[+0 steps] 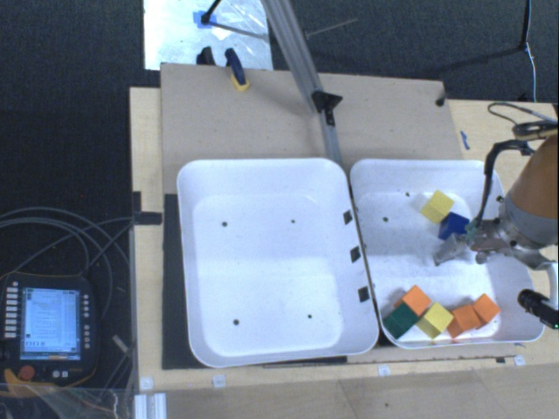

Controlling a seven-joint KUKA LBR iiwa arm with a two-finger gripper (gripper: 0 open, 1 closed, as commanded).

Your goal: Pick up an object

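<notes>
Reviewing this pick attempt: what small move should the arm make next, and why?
Probably shift slightly toward the blue block and descend. The gripper sits just below-left of it in the right bin, beside the yellow block, with nothing visibly between its fingers.

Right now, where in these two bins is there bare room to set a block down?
The left bin has bare floor wall to wall. In the right bin, the near-left floor by the divider is free. The far side is crowded by the yellow block, blue block and gripper; the near edge by the block cluster.
</notes>
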